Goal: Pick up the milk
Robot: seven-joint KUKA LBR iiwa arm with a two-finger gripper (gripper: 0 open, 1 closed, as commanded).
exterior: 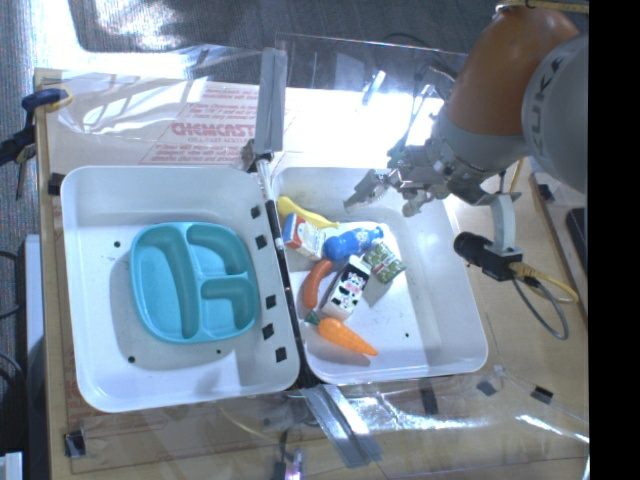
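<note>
Turquoise plastic catches our eye first: a divided plate (195, 281) lies in the left bin (90, 368), well to the left of the milk carton (346, 290). That cow-patterned carton lies tilted near the middle of the right bin (450, 318). Just left of the milk we see a reddish sausage (314, 284); above it a yellow bottle (305, 230) and a blue bottle (354, 241); below it an orange carrot (346, 336). A small green packet (383, 264) touches the milk's right side. Up and right of the milk, the gripper (388, 194) hovers over the bin's far rim, its fingers spread apart, holding nothing.
</note>
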